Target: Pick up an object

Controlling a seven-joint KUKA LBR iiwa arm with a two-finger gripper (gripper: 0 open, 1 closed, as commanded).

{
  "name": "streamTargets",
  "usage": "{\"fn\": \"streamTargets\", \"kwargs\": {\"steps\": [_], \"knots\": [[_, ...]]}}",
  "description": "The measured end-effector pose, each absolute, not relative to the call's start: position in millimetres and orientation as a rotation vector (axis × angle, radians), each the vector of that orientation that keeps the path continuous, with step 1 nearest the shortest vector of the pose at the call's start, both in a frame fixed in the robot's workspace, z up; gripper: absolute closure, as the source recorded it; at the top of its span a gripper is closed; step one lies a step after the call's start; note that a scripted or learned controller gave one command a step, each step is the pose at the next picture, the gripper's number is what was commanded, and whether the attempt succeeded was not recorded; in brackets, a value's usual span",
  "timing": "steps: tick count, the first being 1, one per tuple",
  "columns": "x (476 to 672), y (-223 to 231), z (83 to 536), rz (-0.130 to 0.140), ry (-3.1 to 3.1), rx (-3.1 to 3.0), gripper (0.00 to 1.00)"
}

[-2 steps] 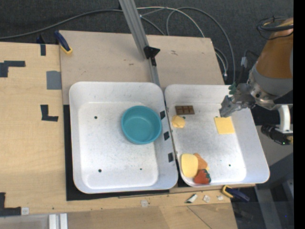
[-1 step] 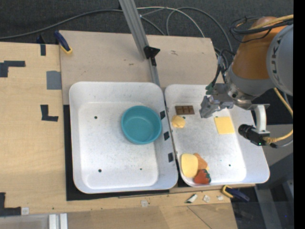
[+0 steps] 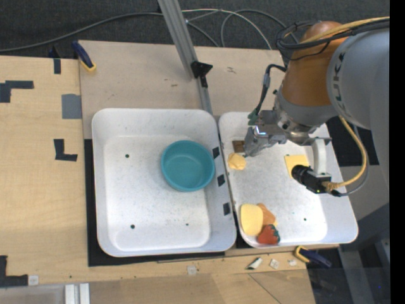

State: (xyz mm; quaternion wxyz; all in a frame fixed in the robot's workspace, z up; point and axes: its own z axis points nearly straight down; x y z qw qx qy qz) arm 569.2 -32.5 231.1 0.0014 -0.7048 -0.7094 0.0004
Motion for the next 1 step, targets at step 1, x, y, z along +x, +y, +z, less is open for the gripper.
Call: {"fn": "streamTargets", "kwargs": {"steps": [1], "knots": [[566.4, 12.8, 234.5, 0.000, -2.227, -2.213, 1.00]]}}
